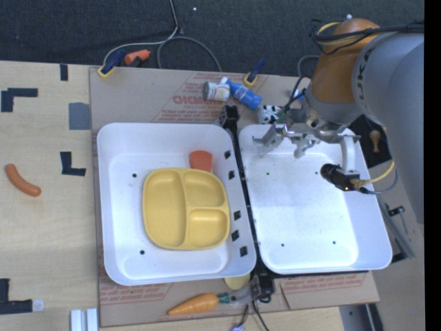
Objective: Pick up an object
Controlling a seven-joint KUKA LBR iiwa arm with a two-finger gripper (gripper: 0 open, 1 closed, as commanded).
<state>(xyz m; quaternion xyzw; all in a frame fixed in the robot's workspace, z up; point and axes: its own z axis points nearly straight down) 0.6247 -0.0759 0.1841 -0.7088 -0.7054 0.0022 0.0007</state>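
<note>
A yellow divided plate (185,207) lies in the left bin (117,150). A small orange-red cup (201,160) stands just behind the plate, touching its far edge. My gripper (284,144) hangs over the far left part of the right bin (358,250), near the wall between the two bins. Its two grey fingers (265,138) are spread apart and open, with nothing between them. The orange-banded wrist (337,67) rises behind it.
A white and blue bottle (233,92) lies on the cardboard behind the bins. A toy carrot (195,304) lies in front of the left bin, and a toy sausage (23,180) on the bench at far left. Clamps (127,59) grip the cardboard's far edge.
</note>
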